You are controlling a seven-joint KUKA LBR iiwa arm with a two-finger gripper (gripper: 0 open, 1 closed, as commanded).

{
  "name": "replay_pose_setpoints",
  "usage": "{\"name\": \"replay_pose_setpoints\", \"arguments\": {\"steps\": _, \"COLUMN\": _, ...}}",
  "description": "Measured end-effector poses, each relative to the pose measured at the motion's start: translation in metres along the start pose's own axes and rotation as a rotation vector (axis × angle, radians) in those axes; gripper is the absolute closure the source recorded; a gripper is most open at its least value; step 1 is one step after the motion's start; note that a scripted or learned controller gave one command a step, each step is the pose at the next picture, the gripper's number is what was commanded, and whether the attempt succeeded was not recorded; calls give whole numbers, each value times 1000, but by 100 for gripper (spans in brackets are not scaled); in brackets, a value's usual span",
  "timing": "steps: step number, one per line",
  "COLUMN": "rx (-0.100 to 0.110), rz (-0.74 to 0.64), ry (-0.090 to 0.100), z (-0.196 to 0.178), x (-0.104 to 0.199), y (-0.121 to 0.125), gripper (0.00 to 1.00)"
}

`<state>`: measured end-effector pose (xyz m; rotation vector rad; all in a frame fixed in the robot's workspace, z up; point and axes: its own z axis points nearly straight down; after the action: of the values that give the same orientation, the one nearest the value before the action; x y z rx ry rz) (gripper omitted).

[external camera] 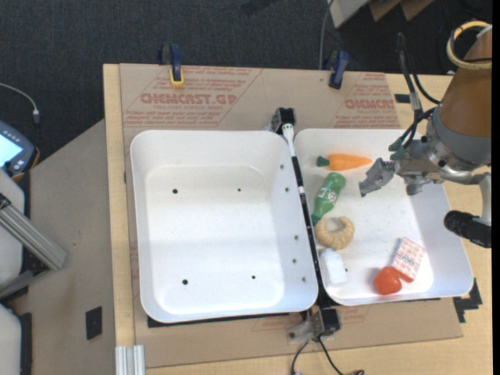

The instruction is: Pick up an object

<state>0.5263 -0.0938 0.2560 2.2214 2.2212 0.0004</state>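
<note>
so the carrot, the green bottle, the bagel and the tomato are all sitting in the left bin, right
Not quite: the carrot, green bottle, bagel and tomato are all in the right bin, as the camera view shows. The left bin holds none of them.

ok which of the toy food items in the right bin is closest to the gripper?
The orange carrot, at the bin's far edge just left of the gripper. The green bottle, bagel and red tomato lie farther off.
</note>
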Motion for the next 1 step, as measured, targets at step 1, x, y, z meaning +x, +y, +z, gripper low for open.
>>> {"name": "replay_pose_setpoints", "arguments": {"steps": 1, "rx": -10, "rz": -1, "ry": -2, "z": 158, "x": -15, "y": -22, "gripper": 0}}
